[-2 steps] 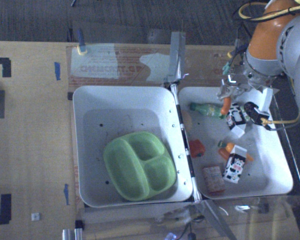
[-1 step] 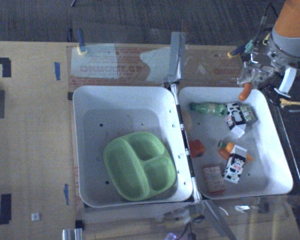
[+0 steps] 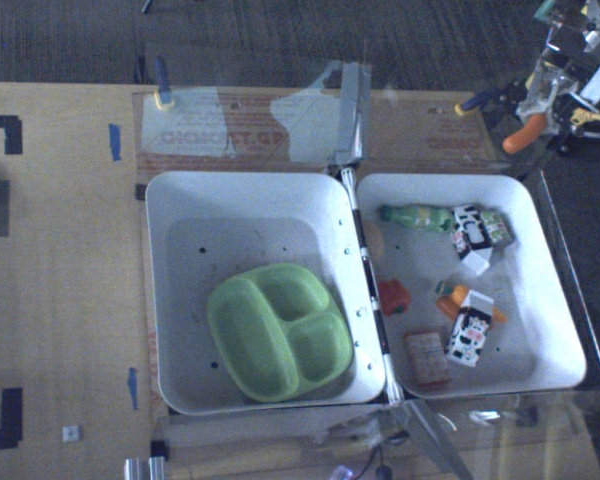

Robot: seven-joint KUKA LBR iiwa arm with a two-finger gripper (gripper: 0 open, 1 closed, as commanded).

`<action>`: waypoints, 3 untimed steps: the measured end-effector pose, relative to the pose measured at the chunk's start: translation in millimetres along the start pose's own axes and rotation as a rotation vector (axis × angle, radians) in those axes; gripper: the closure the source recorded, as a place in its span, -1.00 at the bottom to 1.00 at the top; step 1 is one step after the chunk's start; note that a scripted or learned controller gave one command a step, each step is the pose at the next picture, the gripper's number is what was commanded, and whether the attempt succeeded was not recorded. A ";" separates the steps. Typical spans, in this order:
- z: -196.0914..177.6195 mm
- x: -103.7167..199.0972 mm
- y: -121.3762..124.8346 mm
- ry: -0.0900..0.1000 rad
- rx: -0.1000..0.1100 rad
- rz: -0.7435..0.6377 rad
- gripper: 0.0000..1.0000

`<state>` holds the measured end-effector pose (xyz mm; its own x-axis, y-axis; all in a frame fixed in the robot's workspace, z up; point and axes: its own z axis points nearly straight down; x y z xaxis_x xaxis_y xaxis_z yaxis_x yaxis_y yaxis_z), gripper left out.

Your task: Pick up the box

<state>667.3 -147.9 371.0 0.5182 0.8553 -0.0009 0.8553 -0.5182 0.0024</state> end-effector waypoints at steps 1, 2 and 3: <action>11.4 35.9 -22.5 -0.001 0.006 -0.008 1.00; 51.4 36.3 -23.0 -0.001 0.007 0.194 1.00; -64.3 43.2 -42.1 0.000 0.002 0.442 1.00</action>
